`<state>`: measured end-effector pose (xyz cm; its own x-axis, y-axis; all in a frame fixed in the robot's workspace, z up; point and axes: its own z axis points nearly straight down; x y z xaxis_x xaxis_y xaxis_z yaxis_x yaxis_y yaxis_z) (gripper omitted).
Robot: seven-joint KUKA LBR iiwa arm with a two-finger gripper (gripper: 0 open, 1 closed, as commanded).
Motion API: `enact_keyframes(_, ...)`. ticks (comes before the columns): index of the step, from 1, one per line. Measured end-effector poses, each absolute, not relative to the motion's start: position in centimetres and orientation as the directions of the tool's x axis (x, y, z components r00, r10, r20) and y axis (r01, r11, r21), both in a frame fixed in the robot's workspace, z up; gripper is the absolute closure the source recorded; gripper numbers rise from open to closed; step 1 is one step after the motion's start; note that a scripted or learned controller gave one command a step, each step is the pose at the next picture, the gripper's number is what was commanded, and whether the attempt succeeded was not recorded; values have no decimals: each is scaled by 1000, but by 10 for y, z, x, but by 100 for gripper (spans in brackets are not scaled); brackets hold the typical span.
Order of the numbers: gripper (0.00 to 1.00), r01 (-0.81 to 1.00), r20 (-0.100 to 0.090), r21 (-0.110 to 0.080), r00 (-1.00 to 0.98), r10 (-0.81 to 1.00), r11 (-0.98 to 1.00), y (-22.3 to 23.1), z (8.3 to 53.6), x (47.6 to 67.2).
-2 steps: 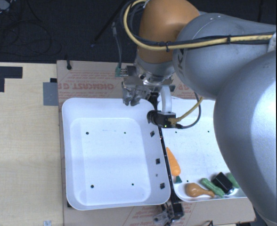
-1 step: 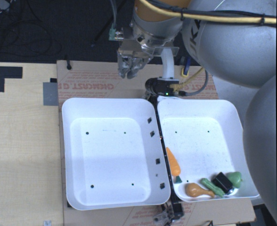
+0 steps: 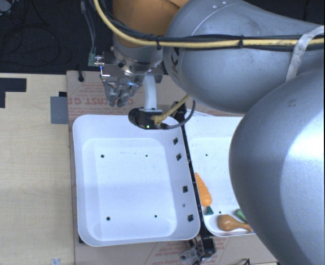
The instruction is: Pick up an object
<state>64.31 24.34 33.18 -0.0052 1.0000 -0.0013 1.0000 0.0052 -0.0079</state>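
My gripper [image 3: 120, 97] hangs above the far rim of the left bin [image 3: 84, 148], near its back left part, over the cardboard edge. Nothing shows in it. The loose objects lie in the right bin [image 3: 218, 145], far from the gripper: an orange carrot-shaped piece [image 3: 203, 190] along the divider, a tan pear-shaped piece [image 3: 231, 223] at the near edge, and a small green piece [image 3: 240, 215] beside it. The grey arm hides most of the right bin.
A black ring with a yellow cable [image 3: 147, 118] hangs from the wrist over the left bin's far rim. The bins sit on a cardboard sheet [image 3: 77, 95] on a pale wooden bench [image 3: 24, 164]. Dark cables lie behind the bench.
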Motion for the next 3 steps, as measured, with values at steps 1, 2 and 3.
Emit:
enact_keyframes(1,100,1000,-1,-6,-3,1000,3,243,358,580)
enact_keyframes(2,100,1000,-5,-10,1,1000,-1,243,242,617)
enact_keyframes(3,100,1000,-1,-1,-2,1000,2,244,259,644)
